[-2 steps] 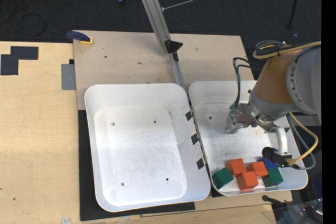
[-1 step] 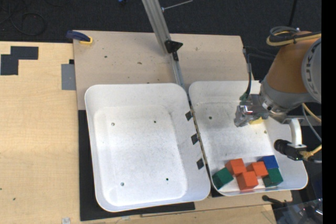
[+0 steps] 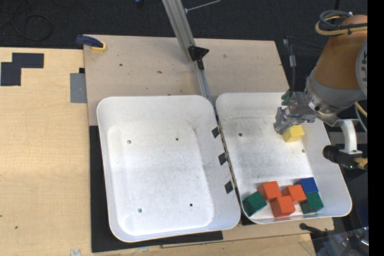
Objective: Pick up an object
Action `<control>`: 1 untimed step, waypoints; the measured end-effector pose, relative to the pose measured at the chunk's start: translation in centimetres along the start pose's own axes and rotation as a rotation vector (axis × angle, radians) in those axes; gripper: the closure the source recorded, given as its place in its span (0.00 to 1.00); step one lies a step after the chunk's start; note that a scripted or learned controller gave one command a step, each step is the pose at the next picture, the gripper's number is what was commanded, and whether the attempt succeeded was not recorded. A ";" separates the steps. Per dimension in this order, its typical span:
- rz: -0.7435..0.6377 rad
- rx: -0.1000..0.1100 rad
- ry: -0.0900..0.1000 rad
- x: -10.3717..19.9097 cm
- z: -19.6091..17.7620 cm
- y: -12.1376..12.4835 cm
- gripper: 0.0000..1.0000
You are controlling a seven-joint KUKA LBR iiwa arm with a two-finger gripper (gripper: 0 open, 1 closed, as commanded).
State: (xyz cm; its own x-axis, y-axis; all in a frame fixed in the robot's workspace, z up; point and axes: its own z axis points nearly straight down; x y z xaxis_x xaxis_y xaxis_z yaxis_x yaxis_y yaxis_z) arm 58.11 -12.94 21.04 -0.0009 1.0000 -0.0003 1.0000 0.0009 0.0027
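Observation:
A small yellow block (image 3: 293,133) shows in the upper right part of the right bin (image 3: 258,135), directly under my gripper (image 3: 287,123). The gripper's grey body partly covers the block's top, and whether it touches the block is unclear. Along the right bin's near edge lies a cluster of blocks: three orange ones (image 3: 282,205), a blue one (image 3: 308,185) and two dark green ones (image 3: 254,202). The arm comes in from the right, its orange band (image 3: 339,66) above the wrist.
The left bin (image 3: 120,129) sits beside the right one, with black clips (image 3: 222,158) along the shared edge. A slanted aluminium bar (image 3: 177,9) rises behind the bins. Cables and a white fitting (image 3: 349,139) hang by the right bin's right rim.

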 end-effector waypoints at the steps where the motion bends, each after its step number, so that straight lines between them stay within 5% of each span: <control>1: 0.000 0.001 0.000 -0.3 -4.2 0.1 1.00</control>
State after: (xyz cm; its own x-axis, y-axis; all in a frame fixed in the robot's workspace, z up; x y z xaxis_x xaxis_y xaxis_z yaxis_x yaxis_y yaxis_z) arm 58.22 -13.22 25.27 -0.0008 1.0000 -0.0004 1.0000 0.0008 0.0021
